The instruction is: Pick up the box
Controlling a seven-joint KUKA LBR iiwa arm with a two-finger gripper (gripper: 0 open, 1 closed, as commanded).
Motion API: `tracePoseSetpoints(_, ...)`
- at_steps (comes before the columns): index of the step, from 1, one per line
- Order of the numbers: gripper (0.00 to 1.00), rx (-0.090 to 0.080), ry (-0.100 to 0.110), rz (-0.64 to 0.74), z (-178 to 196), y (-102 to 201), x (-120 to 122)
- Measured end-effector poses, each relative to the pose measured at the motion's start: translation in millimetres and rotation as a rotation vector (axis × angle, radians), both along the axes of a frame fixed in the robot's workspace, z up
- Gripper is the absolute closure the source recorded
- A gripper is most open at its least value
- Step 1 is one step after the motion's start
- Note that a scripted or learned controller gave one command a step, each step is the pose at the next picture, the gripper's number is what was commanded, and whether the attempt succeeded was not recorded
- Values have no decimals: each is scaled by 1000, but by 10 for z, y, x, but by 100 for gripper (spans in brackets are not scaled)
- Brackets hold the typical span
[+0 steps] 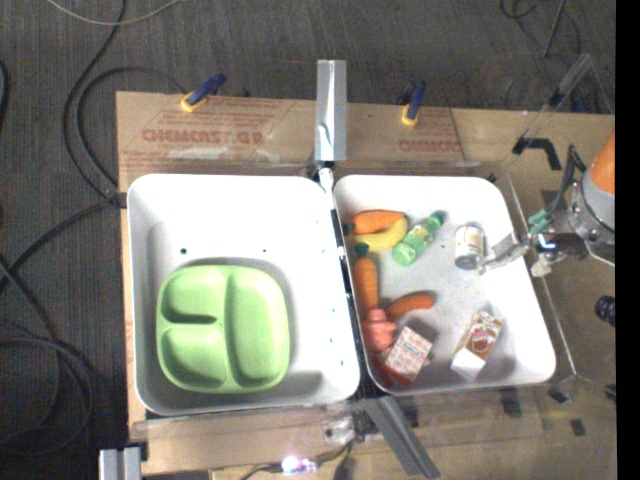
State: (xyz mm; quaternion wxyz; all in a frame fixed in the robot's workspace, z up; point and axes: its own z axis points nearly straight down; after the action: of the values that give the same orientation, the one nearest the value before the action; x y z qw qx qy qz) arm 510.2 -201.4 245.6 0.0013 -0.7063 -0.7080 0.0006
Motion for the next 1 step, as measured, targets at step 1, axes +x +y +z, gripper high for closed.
tracePoseSetpoints(1,100,1,1,2,84,10,8)
